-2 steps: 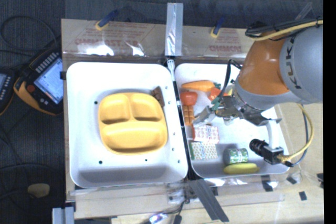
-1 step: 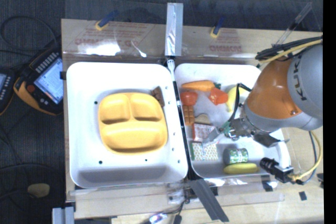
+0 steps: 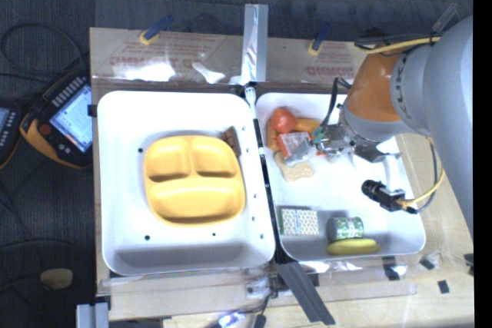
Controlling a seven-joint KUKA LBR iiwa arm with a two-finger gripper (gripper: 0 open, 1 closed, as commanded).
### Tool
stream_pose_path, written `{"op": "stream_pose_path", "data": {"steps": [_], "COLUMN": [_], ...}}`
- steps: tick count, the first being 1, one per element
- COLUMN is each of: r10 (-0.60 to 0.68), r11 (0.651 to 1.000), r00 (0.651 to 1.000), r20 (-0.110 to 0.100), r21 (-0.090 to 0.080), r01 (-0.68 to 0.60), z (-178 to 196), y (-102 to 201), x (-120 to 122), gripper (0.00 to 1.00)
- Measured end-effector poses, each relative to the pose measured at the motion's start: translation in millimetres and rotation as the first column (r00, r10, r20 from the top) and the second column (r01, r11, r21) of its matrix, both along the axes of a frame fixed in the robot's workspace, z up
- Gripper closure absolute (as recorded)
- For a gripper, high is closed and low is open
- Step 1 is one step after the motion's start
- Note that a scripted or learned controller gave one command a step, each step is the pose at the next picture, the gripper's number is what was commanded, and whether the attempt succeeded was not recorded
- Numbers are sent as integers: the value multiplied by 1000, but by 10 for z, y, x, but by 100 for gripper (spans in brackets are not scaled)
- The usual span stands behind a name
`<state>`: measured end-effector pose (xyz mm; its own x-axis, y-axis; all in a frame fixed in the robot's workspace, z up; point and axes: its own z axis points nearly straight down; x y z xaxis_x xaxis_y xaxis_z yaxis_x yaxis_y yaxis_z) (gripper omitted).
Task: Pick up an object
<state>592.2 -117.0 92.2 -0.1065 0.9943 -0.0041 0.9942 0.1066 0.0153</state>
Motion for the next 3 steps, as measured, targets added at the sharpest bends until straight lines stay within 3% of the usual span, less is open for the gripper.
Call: {"op": "stream_pose_path", "data": {"steps": [1,2,3], "r10": [-35,-52,-157], "r11": [999,999,988], "r00": [996,998,988], "r20": [-81,-18,-16], "r21": [26,-4,-1], "r01": [37,52,157], "z": [-35,85,1393], "y": [-294,-414,207], "x": [585,679,603], "gripper": [0,100,100]}}
